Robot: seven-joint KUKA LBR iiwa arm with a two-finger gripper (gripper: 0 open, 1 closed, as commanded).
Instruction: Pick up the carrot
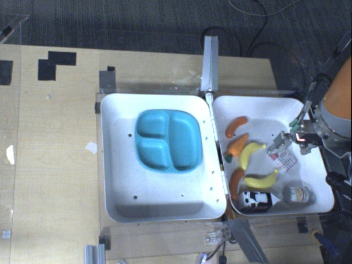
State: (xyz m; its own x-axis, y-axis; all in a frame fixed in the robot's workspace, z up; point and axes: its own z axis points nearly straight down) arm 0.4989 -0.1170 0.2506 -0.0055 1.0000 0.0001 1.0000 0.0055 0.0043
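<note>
Near edge of your right bin (324,202): a black-and-white toy (256,200) and a jar (297,193). Farther in, the carrot (237,145) lies by the left wall beside a banana (248,153). Gripper (276,143) hovers right of it; fingers' state can't be told.

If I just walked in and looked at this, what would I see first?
Probably the big bright blue plastic tray with three compartments, sitting alone in the left white bin. Next, the pile of toy food in the right white bin: the orange carrot beside two yellow bananas, with the grey robot gripper hanging just to their right.
</note>
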